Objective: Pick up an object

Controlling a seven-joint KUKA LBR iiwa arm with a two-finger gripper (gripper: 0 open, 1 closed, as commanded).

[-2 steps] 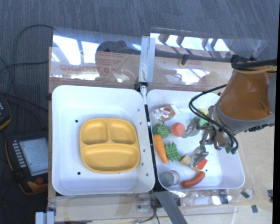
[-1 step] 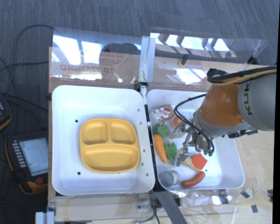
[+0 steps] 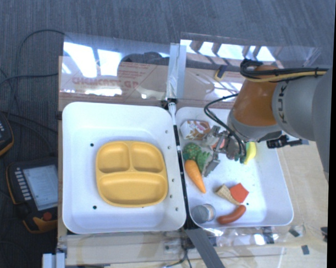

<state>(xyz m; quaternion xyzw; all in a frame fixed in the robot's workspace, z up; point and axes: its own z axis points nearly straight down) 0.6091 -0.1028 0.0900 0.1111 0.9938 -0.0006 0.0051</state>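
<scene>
claw (image 3: pixel 215 154): fingers look spread, nothing pinched, though it's hard to tell
broccoli (image 3: pixel 197 153): just left of claw, maybe touching
carrot (image 3: pixel 195 175): below broccoli, long axis diagonal, tip away from claw
nearest grab: broccoli, I reckon

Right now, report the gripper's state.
Gripper: low in the right bin, beside the broccoli; open or shut cannot be told.

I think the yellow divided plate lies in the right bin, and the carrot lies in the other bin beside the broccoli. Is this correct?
Not quite. The camera view shows the yellow divided plate in the left bin, not the right one. The carrot does lie in the other bin, the right bin, beside the broccoli.
</scene>
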